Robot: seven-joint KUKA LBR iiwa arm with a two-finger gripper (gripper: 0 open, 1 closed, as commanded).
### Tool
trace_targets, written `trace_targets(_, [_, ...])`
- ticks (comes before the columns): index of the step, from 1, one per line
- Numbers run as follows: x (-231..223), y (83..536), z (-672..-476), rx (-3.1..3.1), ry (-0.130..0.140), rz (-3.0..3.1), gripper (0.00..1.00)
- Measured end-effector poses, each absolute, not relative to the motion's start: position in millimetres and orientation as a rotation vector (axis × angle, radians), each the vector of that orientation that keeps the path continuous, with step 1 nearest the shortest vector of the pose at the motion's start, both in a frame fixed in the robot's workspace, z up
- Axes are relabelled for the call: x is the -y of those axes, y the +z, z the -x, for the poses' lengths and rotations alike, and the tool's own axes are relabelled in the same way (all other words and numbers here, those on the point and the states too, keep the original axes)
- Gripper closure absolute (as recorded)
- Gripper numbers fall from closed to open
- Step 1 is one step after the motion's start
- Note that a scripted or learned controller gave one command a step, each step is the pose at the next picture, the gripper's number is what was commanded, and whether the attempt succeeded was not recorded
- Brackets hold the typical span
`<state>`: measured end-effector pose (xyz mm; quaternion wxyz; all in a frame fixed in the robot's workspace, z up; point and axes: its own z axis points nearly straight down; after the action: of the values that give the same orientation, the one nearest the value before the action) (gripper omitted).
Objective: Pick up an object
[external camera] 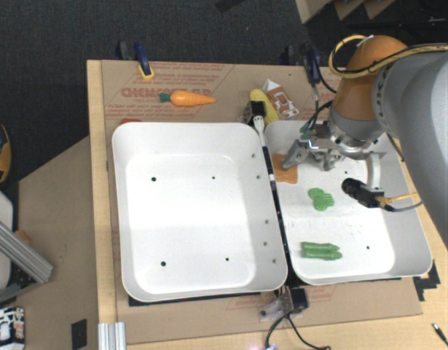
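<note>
The grey arm with its orange band reaches in from the right, and its gripper [316, 154] hangs low over the far left part of the right shallow white bin [398, 257]. Whether the fingers stand wide or narrow cannot be told.

Just left of the gripper a flat orange-brown piece [285, 170] lies against that bin's left wall. Nearer, a small green knobbly lump [321, 200] sits mid-bin, and a long green pod-shaped toy [322, 251] lies close to the near rim.

The left shallow white bin [129, 217] stands beside it.

On the brown cardboard bench [100, 195] beyond the bins lies an orange toy carrot [189, 99], over red printing too faint to read fully.
</note>
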<state>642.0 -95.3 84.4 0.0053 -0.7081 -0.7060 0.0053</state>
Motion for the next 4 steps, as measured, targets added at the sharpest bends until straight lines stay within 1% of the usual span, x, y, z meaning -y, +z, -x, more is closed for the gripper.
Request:
trace_targets(1, [97.9,81.0,-656.2,2.176,0.054,2.201,0.0])
trace_targets(2, [99.3,89.8,-654.8,2.173,0.059,2.203,1.0])
trace_targets(3, [90.3,189.1,-591.6,2.218,0.001,2.222,1.0])
trace_targets(4, [138.6,116.6,-553.9,2.213,0.006,2.222,1.0])
